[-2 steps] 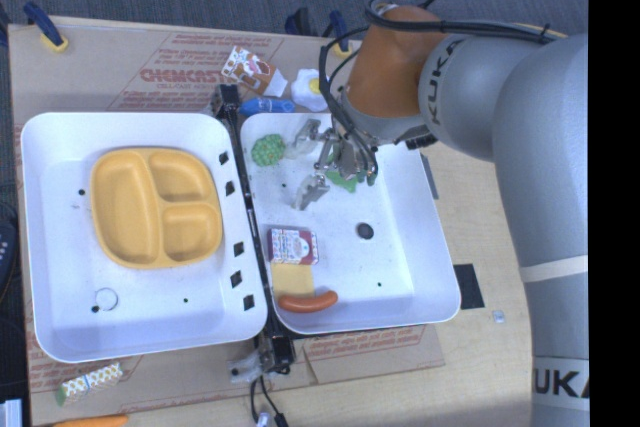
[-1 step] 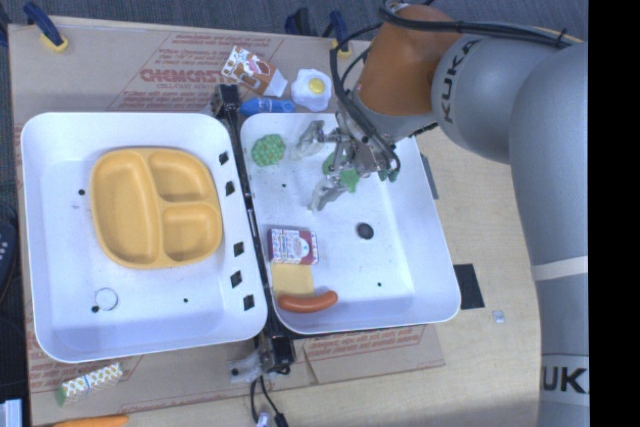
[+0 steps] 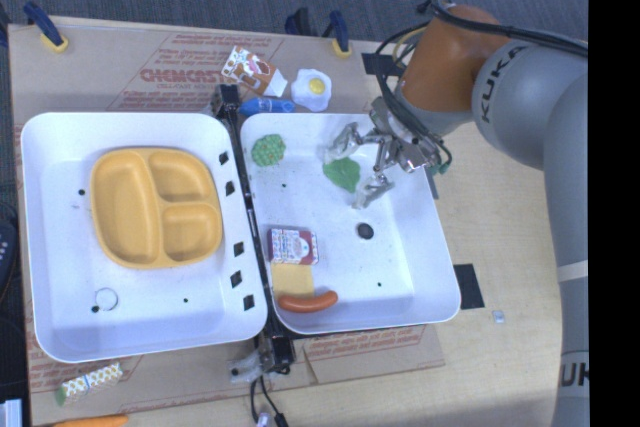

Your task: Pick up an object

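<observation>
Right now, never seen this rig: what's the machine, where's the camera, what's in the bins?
One camera sits above the bench and looks down at a slant. The grey arm with the orange band reaches in from the right; its tool hangs over the right bin, just above a green leaf-like piece. Whether it grips the piece, I cannot tell. That bin also holds a round green item, a red-labelled packet, a yellow slice and a toy sausage. The left bin holds a yellow divided tray. A few small items lie on the cardboard outside.

Robot lab, KUKA arm [image 3: 530, 105], clamped bench [image 3: 120, 65]
</observation>
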Available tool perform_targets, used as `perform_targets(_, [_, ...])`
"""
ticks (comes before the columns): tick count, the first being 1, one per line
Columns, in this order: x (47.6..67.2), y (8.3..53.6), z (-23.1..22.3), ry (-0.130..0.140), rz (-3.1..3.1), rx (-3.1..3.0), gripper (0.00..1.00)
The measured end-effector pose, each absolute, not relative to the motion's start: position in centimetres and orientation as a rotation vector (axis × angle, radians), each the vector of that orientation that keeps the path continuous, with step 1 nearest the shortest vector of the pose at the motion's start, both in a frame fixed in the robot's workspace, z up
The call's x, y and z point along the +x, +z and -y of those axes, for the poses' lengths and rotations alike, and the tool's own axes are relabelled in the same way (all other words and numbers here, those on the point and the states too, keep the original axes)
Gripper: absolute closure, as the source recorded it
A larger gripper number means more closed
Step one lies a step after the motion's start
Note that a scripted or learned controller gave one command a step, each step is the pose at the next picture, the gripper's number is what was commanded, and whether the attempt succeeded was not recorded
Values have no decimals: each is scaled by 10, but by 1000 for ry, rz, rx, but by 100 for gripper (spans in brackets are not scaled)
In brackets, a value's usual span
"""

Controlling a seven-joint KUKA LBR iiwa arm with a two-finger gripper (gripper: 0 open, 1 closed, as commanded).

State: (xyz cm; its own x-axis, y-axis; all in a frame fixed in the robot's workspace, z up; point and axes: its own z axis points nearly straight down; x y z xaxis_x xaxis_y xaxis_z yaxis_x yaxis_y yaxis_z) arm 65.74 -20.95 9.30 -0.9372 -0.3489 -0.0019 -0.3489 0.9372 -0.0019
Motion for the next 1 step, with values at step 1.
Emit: perform_targets(1, [657, 92, 130, 2, -3015, -889, 0])
